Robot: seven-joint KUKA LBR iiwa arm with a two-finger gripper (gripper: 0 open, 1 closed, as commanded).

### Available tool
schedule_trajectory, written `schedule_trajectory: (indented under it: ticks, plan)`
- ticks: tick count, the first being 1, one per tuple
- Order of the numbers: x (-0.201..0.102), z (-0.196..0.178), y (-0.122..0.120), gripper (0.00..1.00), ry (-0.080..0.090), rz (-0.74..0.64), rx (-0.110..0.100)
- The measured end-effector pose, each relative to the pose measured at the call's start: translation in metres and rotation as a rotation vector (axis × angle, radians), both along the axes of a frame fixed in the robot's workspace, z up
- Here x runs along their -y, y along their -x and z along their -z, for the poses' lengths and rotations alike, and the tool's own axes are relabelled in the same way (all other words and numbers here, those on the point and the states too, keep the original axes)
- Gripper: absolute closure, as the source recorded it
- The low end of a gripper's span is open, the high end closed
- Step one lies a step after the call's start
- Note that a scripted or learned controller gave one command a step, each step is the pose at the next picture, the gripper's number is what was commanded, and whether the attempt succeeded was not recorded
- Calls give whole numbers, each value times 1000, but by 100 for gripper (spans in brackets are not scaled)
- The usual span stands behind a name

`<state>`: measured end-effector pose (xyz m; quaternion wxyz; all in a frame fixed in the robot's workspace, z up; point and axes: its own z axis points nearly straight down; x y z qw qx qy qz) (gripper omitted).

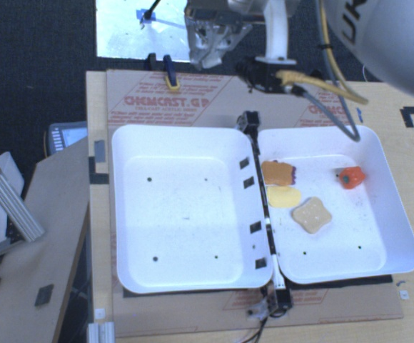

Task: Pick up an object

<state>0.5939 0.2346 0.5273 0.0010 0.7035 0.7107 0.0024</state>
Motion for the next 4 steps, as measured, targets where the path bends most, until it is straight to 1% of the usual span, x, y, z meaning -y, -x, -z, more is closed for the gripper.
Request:
schedule_trajectory:
  ticks: [1, 3, 4]
  plan:
    - [1, -8, -27, 100, 1, 10, -1]
    - [1, -8, -75, 100, 1, 11, -1]
    - [0, -8, -74, 0, 2, 9, -3]
